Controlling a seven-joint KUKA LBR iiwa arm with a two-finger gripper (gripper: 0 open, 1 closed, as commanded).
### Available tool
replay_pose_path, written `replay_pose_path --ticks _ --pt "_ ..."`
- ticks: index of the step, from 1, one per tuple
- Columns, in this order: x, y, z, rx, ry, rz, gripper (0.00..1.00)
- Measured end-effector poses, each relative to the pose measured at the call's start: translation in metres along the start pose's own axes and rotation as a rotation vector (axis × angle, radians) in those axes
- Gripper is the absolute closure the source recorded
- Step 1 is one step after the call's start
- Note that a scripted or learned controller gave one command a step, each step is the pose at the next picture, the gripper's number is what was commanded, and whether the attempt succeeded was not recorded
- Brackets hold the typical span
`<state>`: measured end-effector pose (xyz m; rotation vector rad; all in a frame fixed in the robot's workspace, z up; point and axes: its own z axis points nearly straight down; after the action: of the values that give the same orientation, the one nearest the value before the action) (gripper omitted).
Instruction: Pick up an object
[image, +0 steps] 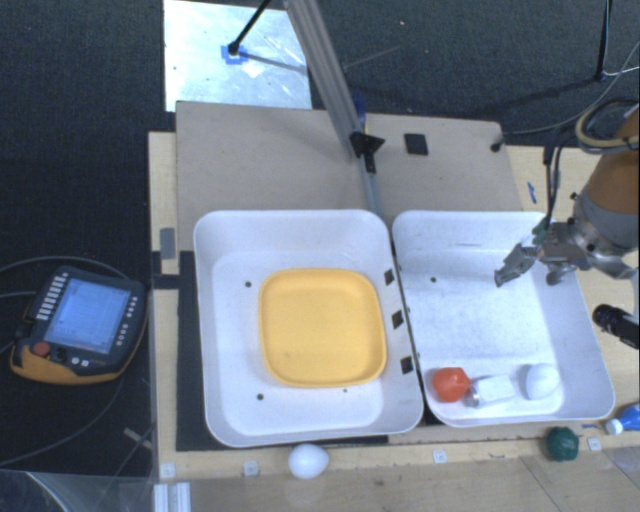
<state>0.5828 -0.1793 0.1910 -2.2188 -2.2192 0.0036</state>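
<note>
Presently, item one: gripper (532, 264), hanging over the upper right part of the right bin (470, 235), fingers spread apart with nothing between them. Item two: candidate objects, all along the right bin's near wall, well apart from the gripper and toward the camera from it: an orange-red ball (449, 383), a small white bottle-like piece (490, 389) lying with its long axis left to right, and a white egg-shaped object (541, 380). The egg lies most nearly straight below the gripper in the view. Item three: yellow plate (322, 326), flat in the left bin (225, 300).
</note>
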Motion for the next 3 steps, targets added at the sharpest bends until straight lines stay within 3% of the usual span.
replay_pose_path --ticks 2,3 --pt "-0.004 -0.001 0.095 -0.001 0.000 0.000 0.00" --pt "-0.004 0.001 0.081 -0.006 -0.002 0.000 1.00"
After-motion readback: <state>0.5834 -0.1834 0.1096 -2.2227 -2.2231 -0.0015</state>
